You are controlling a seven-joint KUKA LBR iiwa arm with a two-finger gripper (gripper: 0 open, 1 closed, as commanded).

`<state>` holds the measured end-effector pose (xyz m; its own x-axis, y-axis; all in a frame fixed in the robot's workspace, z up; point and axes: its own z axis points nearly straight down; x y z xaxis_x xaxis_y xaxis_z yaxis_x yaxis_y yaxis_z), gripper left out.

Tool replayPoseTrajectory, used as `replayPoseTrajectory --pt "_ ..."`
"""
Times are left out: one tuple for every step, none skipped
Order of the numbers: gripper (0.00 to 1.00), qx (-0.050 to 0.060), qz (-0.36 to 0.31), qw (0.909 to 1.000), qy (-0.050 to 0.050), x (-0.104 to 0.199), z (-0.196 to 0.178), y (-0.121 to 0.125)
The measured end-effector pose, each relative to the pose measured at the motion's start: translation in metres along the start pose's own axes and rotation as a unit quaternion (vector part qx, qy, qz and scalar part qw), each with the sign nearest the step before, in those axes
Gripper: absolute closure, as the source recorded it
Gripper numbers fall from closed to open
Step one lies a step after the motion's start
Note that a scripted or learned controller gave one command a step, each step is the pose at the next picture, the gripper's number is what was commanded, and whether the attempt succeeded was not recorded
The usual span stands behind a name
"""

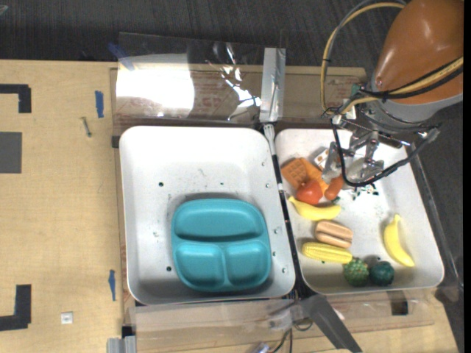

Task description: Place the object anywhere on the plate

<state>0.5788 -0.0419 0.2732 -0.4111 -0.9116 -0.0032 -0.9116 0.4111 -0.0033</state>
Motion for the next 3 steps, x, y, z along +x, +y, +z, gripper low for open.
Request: replayPoseTrajectory --pt "1.00 -0.001 -0.092 0.9958 -0.001 -0.036 0.040 0.054" --pt "1.00 -0.002 -0.108 0.9942 -0.002 -0.088 0.050 0.149" --pt "0.00 -0.001 -0.104 0.9945 -0.001 -0.085 0.050 0.146"
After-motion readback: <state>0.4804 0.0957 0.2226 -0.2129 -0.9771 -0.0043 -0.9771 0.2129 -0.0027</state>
